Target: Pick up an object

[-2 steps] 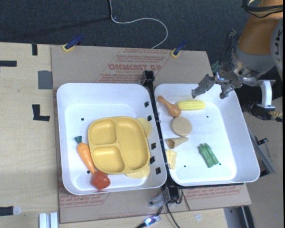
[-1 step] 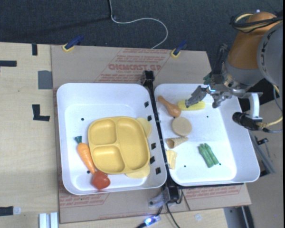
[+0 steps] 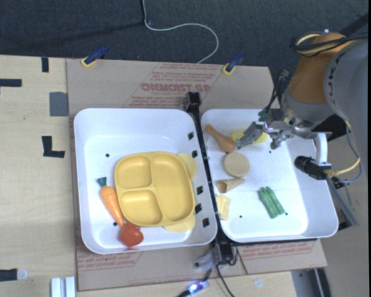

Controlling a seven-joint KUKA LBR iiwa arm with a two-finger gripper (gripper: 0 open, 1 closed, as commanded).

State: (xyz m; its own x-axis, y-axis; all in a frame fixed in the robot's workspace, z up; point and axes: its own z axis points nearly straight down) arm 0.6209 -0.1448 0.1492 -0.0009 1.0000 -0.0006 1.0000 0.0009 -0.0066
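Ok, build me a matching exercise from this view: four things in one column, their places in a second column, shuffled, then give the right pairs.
Things:
1. carrot
2. yellow divided tray
3. green beans
4. drumstick

Places:
A. right bin, near its front right corner
B. middle of the left bin
C. right bin, by its back left corner
D. left bin, against the tray's left edge

Pairs: 1-D, 2-B, 3-A, 4-C
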